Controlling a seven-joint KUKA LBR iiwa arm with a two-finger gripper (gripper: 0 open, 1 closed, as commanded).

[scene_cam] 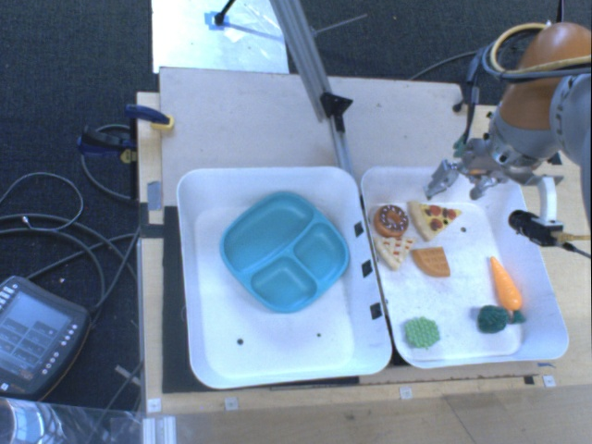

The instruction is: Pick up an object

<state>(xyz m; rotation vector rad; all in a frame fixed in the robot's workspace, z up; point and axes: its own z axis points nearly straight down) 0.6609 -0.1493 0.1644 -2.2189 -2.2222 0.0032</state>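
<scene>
My gripper hangs over the far edge of the right bin, its two fingers spread apart with nothing between them. Just below it lies a pizza slice. Left of that sit a chocolate doughnut and a waffle-like wedge. A brown bread piece lies under the pizza slice. Further toward the near right are an orange carrot, a dark green broccoli and a light green round piece.
The left bin holds a blue divided plate. A grey pole slants across the bench to the bins' shared far corner. A black fitting sits at the right bin's right rim. Cables and a pendant lie off-bench left.
</scene>
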